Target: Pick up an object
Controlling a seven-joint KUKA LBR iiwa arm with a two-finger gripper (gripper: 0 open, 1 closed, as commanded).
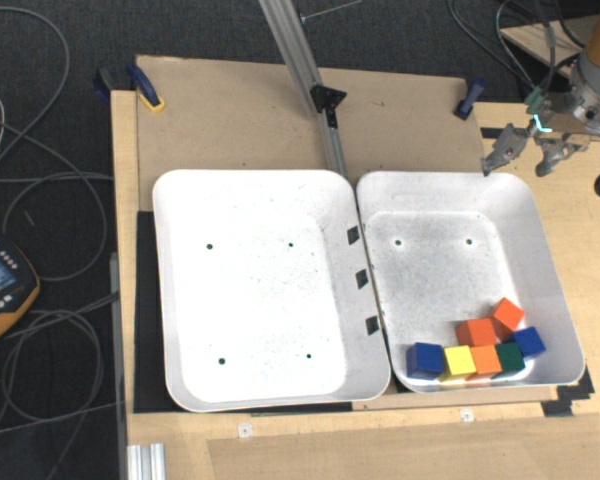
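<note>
Above the right bin's (550,258) far corner, the gripper (525,155) hangs wide; tightly clustered blocks (475,348) could foil a clean grasp.

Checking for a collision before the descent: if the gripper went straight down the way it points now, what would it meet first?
Probably the far rim of the right bin or the bench beside it; the gripper, open, hangs far from the blocks. Depth is unclear.

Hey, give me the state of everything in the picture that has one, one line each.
end effector: open, holding nothing, above the right bin's far right corner.
right bin: holds the blocks.
blocks: clustered in the near right corner, touching one another.
orange block: tilted, at the cluster's far side.
left bin: flat on the bench.
</note>
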